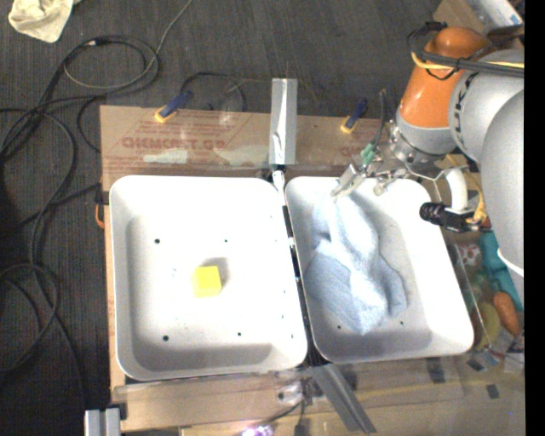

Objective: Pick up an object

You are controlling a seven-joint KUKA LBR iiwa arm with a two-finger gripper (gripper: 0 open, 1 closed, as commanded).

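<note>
The gripper (362,180) hangs over the far edge of the right bin (443,298), its two thin metal fingers (345,183) spread apart with nothing between them; it is released, and the nearer fingertip sits at or just above the top corner of the pale blue cloth (358,272), though contact cannot be judged from this angle. The cloth lies crumpled down the middle of the right bin, running from the far rim towards the near side. In the left bin (136,204) a small yellow block (208,280) rests alone near the centre, well apart from the arm. Both bins sit on a sheet of cardboard (187,145) whose faded red print is too washed out to read with confidence. Two clamps with yellow and blue handles (173,107) pin its far edge, and a grey metal strip (283,128) runs up between the bins. Black cables (51,153) loop across the dark floor at the left, and a crumpled pale rag (41,17) lies in the top-left corner. The arm's orange band (438,77) shows above the wrist at the upper right.
</note>
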